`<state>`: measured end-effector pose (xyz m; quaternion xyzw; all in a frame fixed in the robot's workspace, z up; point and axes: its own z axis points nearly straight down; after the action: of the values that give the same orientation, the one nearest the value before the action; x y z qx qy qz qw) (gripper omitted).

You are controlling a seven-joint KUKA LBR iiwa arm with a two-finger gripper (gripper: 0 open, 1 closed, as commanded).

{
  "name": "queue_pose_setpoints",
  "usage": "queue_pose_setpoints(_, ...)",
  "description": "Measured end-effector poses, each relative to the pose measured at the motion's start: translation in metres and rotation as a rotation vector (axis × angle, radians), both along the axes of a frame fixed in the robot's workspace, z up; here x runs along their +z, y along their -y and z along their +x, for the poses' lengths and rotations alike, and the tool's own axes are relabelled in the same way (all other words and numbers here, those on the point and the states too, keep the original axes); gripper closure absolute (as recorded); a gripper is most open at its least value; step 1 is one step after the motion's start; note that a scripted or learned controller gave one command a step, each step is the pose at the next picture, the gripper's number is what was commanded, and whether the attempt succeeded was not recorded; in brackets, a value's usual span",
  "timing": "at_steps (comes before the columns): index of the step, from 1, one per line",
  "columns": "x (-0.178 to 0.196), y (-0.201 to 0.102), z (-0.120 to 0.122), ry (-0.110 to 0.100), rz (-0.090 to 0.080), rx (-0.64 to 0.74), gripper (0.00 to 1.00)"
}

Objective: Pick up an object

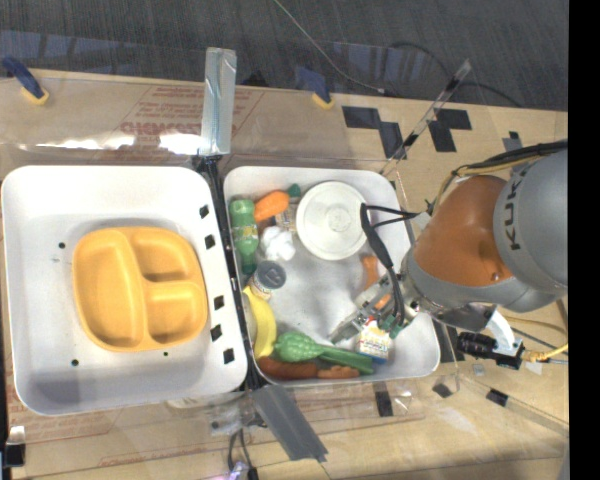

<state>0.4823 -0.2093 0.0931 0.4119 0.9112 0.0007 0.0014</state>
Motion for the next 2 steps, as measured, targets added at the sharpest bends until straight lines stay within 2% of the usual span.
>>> queue_pose_setpoints(1, 0.000, 0.000, 0.027, 0.000, -0.003, 0.356, 0.00)
queue_pose_setpoints(2, 0.000, -0.002, 0.004, -0.003, 0.005, -0.067, 0.00)
